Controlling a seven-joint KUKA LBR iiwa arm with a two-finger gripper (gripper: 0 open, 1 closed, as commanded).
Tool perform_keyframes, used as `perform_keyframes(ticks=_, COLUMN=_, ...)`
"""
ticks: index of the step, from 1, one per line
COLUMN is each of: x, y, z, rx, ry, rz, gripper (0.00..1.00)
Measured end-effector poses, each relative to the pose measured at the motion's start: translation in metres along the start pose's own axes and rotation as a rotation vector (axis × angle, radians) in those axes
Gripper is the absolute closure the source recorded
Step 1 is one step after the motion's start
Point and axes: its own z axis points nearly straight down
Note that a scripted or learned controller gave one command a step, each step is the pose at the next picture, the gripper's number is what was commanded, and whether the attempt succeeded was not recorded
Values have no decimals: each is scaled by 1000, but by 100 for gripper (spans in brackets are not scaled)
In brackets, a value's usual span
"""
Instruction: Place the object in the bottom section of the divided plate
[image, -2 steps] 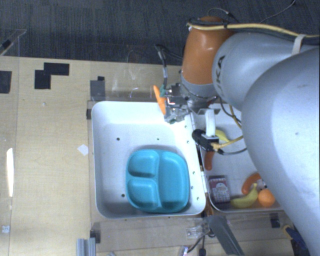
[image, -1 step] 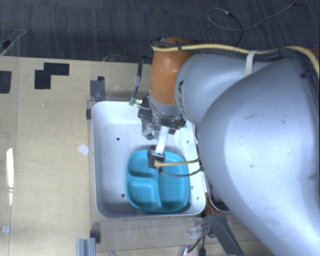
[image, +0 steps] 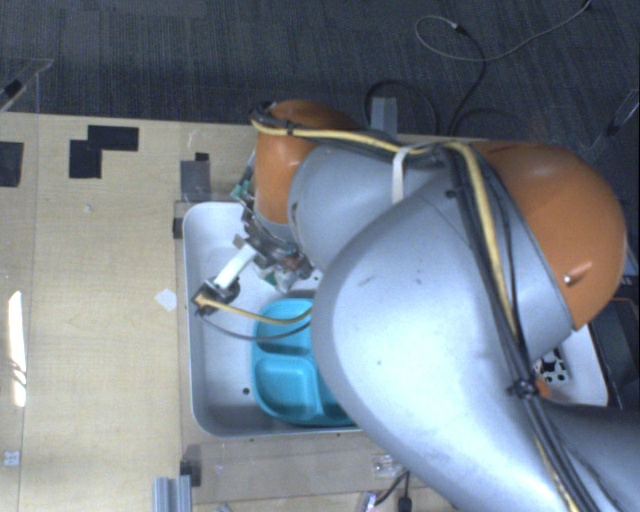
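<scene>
A blue divided plate (image: 287, 375) lies in the white bin (image: 205, 330), toward its near side; the arm covers the plate's right part. Two of its sections show, one nearer the camera and one behind it. My gripper (image: 273, 262) hangs over the bin just beyond the plate's far rim, below the orange wrist band (image: 275, 160). The bulk of the grey arm hides whatever lies under and behind the gripper, and I cannot make out any object in its grasp.
The grey arm (image: 450, 340) fills the right half of the view and hides the second bin. Pale bench top (image: 90, 330) stretches to the left of the bin. A small green edge (image: 243, 190) peeks out at the bin's far corner.
</scene>
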Motion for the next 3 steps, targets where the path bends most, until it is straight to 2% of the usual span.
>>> perform_keyframes(ticks=1, x=-11, y=-35, z=-76, rx=3, ry=-6, rz=457, gripper=100)
perform_keyframes(ticks=2, x=-11, y=-36, z=-76, rx=2, ry=-6, rz=457, gripper=0)
perform_keyframes(ticks=3, x=-13, y=-38, z=-245, rx=-1, ry=-4, rz=426, gripper=0)
